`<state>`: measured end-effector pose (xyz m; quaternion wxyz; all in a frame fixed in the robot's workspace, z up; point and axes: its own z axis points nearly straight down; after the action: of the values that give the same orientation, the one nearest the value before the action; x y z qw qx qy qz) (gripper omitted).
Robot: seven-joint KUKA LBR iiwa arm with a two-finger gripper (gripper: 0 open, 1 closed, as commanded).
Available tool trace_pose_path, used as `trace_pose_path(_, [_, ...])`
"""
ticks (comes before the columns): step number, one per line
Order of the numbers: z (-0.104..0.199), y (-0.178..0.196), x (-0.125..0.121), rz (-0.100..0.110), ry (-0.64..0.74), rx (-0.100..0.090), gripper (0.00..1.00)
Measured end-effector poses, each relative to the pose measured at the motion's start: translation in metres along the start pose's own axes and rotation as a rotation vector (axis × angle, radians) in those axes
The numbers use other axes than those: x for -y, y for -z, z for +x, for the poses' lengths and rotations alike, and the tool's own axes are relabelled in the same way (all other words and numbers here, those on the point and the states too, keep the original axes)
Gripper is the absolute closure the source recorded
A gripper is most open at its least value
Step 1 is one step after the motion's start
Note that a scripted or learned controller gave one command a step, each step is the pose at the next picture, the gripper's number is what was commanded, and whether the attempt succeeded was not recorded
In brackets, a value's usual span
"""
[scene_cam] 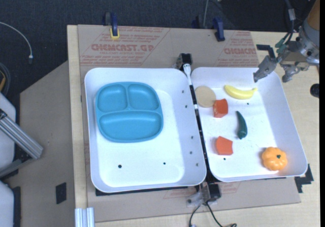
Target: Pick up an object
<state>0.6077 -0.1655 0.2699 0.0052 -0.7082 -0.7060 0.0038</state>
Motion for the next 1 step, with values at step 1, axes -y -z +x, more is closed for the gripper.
trace_pose_path(1, [0.0007, 0.0078, -0.002, -0.013, 0.003, 0.002, 0.0])
